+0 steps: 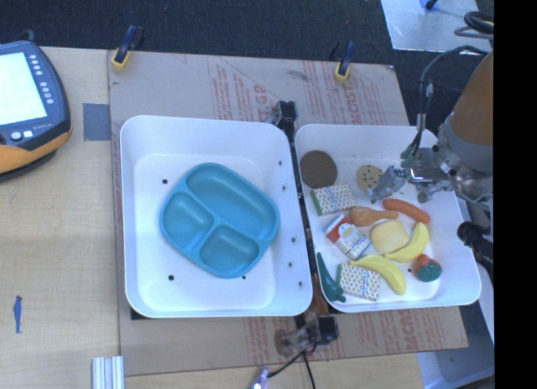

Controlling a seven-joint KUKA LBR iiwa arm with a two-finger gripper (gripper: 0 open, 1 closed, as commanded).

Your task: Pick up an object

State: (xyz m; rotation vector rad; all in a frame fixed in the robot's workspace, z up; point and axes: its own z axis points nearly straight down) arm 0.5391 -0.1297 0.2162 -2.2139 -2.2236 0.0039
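The right white bin [453,295] holds several toy foods. Among them are a brown round patty [318,168], a chip cookie [367,178], a cracker box [334,199], a drumstick [367,215] and an orange carrot [406,210]. There are also a yellow lemon [388,235], two bananas [384,271], a small carton [352,241] and a red strawberry [426,268]. My gripper [392,182] hangs over the bin's upper right part, just right of the cookie and above the carrot. I see nothing held in it.
The left bin [143,278] carries a blue divided plate [220,220]. A green toy [328,280] and a cracker pack [360,282] lie at the right bin's front left. A tablet-like pendant [25,102] rests on the bench at far left.
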